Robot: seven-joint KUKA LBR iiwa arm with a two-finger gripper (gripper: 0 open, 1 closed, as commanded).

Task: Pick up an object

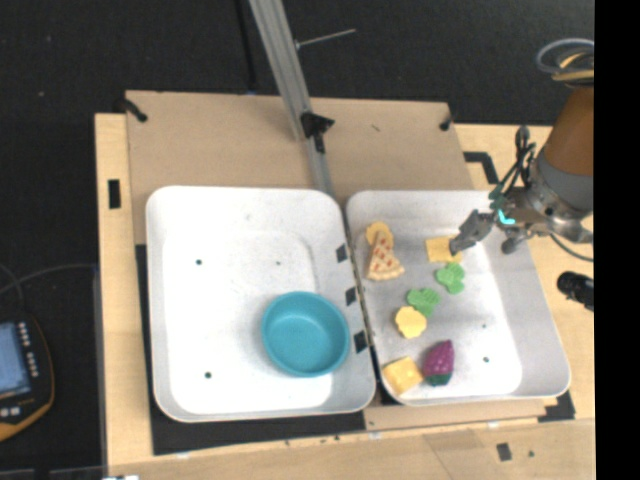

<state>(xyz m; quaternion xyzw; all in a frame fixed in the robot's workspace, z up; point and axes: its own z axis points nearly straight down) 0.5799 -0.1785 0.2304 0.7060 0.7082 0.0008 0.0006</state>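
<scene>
since the gripper [470, 236] hangs just beside the yellow block [438, 249] with its finger state unreadable, you centre over that block before descending.

Teal bowl [304, 333], purple grapes [438, 361], green pieces [449, 277], white bins [200, 218].

Bowl [303, 333] in left bin [200, 228] — toys in right bin [520, 318].

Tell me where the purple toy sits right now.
The purple toy lies in the right bin, near its front edge, beside a yellow block on its left.
</scene>
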